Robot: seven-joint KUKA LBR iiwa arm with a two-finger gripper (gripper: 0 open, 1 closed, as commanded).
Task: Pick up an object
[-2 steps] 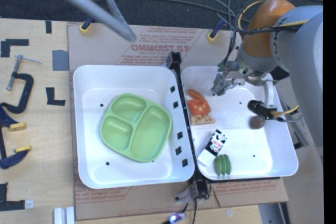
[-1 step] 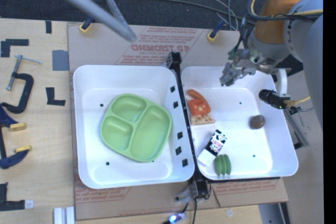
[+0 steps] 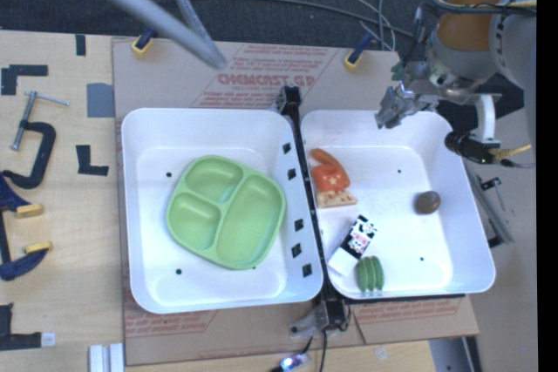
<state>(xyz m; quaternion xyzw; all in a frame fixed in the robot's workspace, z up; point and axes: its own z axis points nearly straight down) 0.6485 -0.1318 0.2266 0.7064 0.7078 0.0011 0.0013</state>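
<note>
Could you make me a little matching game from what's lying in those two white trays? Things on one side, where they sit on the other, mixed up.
Things:
1. green divided plate
2. pizza slice
3. small brown round object
4. green pea pod

Places:
A. right bin, near its right wall
B. left bin, middle
C. right bin, front edge, beside the black-and-white carton
D. right bin, close to the divider between bins

Pairs: 1-B, 2-D, 3-A, 4-C

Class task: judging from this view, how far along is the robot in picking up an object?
Nothing is picked yet. The gripper hangs over the right bin's far rim. The pizza slice, brown ball, green pod and cow-patterned carton lie untouched. Descending and grasping remain.
</note>
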